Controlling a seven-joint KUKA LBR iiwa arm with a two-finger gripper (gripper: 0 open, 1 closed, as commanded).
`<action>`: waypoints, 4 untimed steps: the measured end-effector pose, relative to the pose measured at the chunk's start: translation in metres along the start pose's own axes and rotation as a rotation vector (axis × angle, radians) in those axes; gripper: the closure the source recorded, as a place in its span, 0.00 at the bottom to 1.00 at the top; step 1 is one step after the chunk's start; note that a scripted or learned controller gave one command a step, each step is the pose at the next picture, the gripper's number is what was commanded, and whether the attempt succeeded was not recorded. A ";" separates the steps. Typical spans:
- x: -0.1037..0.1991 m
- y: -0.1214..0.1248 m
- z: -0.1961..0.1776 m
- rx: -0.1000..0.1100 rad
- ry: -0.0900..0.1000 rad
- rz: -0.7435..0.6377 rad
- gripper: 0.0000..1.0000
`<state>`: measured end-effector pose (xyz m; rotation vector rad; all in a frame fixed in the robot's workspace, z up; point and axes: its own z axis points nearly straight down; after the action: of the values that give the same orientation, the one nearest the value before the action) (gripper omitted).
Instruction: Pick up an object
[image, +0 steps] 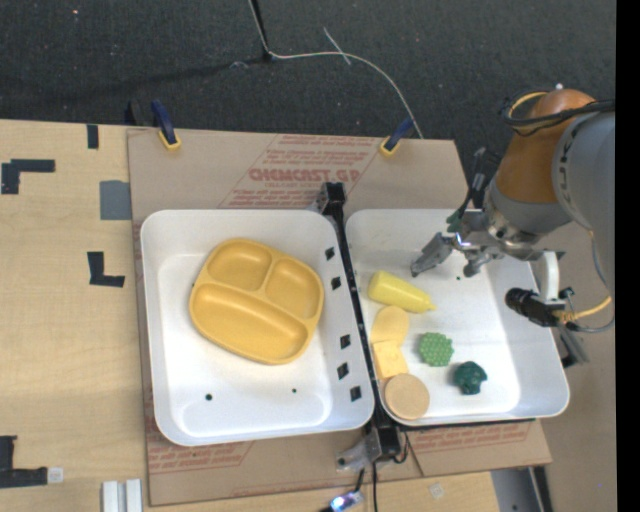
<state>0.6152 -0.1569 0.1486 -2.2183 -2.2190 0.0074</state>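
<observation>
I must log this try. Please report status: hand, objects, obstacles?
Hand open, holding nothing, above right white bin. Nearest object: yellow wedge-shaped toy, lying free. Nothing between them.

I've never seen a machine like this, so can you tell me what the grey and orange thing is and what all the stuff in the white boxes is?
It is a robot arm, seen by one camera looking down from above. At its end is a gripper, a claw with two fingers spread open, holding nothing. It hangs over the right bin, where small toy foods lie: a yellow corn-like piece, pale yellow pieces, a tan round disc, a light green bumpy piece and a dark green one. The left bin holds a yellow divided plate. The robot's job is picking something up.
</observation>
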 end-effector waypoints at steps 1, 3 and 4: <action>0.002 -0.004 0.063 -0.002 0.000 -0.001 0.00; 0.003 -0.003 0.052 -0.009 -0.003 -0.002 1.00; 0.002 0.006 0.005 -0.009 0.000 -0.002 1.00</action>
<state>0.6216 -0.1545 0.1437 -2.2214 -2.2254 -0.0030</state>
